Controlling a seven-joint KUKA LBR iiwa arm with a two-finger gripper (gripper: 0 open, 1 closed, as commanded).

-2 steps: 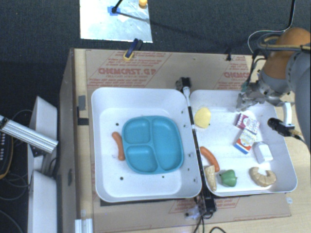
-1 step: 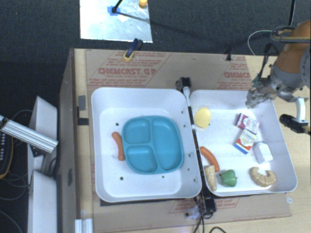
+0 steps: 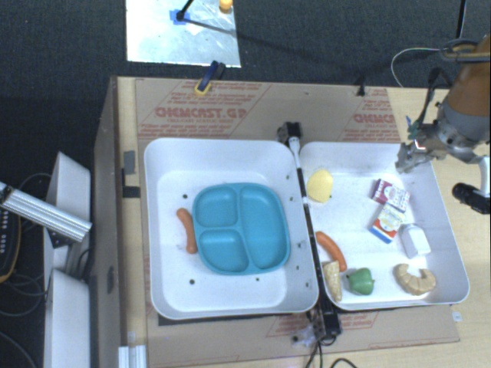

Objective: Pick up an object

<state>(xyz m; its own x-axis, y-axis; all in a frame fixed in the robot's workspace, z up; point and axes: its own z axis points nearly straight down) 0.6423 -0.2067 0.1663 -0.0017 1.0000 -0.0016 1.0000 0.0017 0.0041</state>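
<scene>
— Gripper (image 3: 406,159) over the right bin's (image 3: 453,240) far right corner, above the rim. Cannot tell its state from here; carrying nothing visible.

— Nearest target?

— Carton (image 3: 390,195), just below and slightly left of the gripper, on the bin floor. Long axis slanting from upper left down to lower right.

— Others?

— Lemon (image 3: 320,185) well to the left, near the divider; croissant (image 3: 415,279) toward the near edge. Probably calls for a short drop toward the carton.
</scene>
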